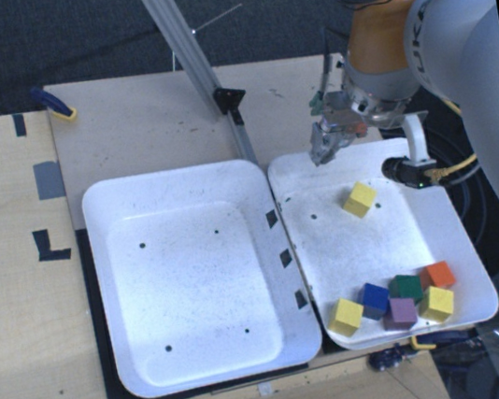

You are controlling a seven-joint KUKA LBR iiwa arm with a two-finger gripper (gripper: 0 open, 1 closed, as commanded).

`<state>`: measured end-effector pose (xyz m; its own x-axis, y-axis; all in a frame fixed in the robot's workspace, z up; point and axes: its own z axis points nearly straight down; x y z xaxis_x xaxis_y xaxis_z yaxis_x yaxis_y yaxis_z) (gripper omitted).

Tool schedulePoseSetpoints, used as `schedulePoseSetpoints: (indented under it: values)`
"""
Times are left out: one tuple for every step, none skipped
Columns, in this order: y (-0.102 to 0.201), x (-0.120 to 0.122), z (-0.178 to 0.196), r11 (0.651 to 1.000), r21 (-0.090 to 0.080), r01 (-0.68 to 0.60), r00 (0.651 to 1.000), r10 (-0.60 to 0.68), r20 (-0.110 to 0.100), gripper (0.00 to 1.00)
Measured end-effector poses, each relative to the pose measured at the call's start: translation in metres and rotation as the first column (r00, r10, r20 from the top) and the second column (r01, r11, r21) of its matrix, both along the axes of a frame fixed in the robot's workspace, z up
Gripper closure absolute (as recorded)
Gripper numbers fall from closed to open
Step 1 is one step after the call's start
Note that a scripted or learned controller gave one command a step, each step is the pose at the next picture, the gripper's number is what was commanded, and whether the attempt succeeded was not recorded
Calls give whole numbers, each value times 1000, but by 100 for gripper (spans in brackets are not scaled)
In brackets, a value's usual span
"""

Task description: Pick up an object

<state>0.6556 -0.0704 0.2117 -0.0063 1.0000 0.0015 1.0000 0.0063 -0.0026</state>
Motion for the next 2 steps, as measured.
schedulePoseSetpoints:
  values:
    - [53,-12,2,1000,0,-1,1000,1,0,100]
    - [104,-11,-1,1000,0,-1,1000,1,1,100]
